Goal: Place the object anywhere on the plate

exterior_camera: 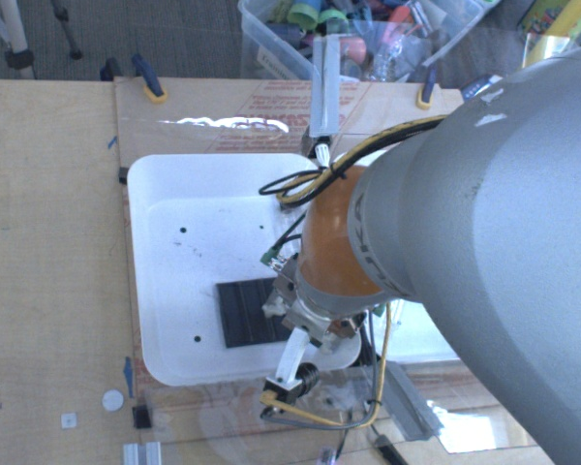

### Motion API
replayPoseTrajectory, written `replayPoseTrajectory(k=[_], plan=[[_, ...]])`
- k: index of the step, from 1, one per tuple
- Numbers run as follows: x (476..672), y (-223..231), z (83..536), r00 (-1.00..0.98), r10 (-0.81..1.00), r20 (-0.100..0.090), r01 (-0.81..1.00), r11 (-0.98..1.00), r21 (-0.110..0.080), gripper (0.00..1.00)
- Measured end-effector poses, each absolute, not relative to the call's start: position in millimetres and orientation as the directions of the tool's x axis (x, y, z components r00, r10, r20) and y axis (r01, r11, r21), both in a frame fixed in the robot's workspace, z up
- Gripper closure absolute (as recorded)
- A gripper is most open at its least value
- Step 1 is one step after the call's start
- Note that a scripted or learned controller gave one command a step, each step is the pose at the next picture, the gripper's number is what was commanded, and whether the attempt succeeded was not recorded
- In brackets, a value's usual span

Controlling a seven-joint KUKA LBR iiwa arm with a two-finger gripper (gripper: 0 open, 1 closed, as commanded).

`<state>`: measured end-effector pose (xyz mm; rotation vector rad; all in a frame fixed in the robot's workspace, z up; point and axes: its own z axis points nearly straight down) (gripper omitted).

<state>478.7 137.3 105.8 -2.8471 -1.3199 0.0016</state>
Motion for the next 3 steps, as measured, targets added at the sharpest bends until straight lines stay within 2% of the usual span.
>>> replayPoseTrajectory(k=[1,2,3], plan=[[478.3,136.9,114.3,0.649,0.761,-0.001,0.761,-0.649,-0.004,1.00],[501.4,203.7,193.3,0.821,0.571,0.000,0.571,-0.821,0.000,1.00],[484.2,226.5,99.8,0.880,0.475,0.014,0.475,-0.880,-0.004,1.00]])
